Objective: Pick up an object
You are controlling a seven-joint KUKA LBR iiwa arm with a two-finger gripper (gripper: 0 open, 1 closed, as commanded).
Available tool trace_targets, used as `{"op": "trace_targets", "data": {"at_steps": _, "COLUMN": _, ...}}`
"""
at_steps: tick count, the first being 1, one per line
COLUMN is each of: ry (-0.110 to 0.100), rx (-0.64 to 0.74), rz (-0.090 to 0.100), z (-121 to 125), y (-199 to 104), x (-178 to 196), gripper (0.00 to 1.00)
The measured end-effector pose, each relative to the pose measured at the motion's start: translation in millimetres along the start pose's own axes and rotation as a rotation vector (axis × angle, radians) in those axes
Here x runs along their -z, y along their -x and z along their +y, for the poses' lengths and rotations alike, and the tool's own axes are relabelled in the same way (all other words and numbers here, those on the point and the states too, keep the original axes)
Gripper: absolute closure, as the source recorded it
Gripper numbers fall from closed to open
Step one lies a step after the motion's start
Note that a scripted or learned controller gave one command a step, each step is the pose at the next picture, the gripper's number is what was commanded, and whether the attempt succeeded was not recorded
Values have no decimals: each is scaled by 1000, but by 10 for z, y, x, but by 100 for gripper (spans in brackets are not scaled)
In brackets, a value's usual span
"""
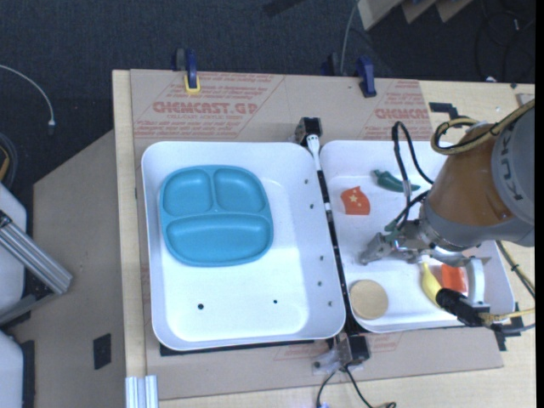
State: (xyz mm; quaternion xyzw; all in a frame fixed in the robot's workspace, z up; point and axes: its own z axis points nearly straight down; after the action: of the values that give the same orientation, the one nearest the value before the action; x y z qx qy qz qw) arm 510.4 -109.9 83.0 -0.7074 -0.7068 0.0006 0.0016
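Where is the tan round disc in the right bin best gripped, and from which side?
Across its rim, from straight above, I'd judge. The tan disc lies flat in the right bin, close to the corner at the view's lower left, so a sideways approach would likely meet the walls. Being round, any line across it serves.

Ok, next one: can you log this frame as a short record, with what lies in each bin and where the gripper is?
left bin: blue divided plate
right bin: red piece, green item, tan disc, orange item partly under the arm
arm: reaches in over the right bin
gripper: over the right bin, between red piece and disc
held: nothing visibly held
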Motion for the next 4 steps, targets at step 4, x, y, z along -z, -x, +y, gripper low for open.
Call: {"op": "trace_targets", "data": {"at_steps": 4, "ry": 5, "rx": 2, "rz": -2, "z": 48, "y": -64, "x": 1256, "gripper": 100}}
